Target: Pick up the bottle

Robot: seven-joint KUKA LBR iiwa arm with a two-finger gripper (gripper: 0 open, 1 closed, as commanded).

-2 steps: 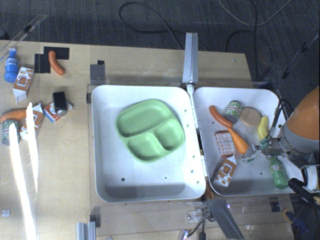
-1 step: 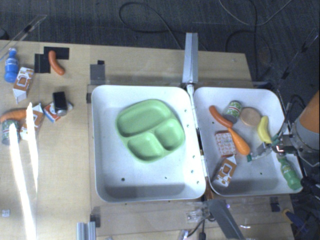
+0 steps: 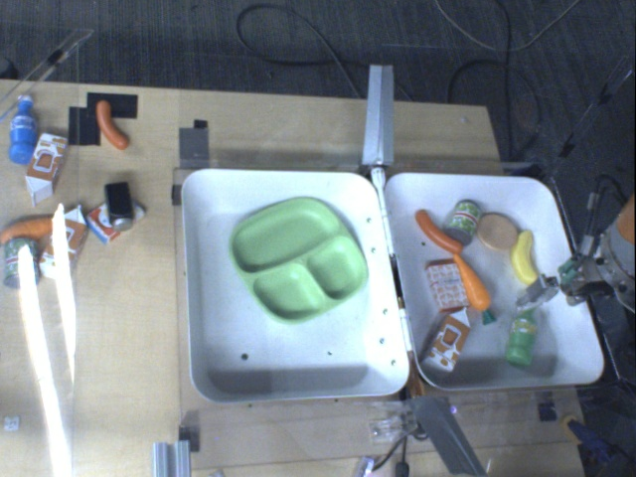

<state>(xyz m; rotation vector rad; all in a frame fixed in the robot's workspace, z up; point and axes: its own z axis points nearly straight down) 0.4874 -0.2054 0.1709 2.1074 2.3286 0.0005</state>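
Note:
A small green bottle (image 3: 521,340) lies in the right bin (image 3: 586,366), close to its front right corner, with its cap end pointing toward the back. My gripper (image 3: 543,292) reaches in over the right rim and hangs just behind and above the bottle's cap end. Nothing is visibly held. A second, blue bottle (image 3: 22,131) stands on the bench at the far left, outside both bins.
The right bin also holds a sausage (image 3: 435,230), a can (image 3: 462,217), a round bun (image 3: 497,232), a banana (image 3: 523,256), a carrot (image 3: 475,284) and two cartons (image 3: 446,282) (image 3: 449,340). In the left bin sits a green divided plate (image 3: 298,258). Loose items lie on the left bench.

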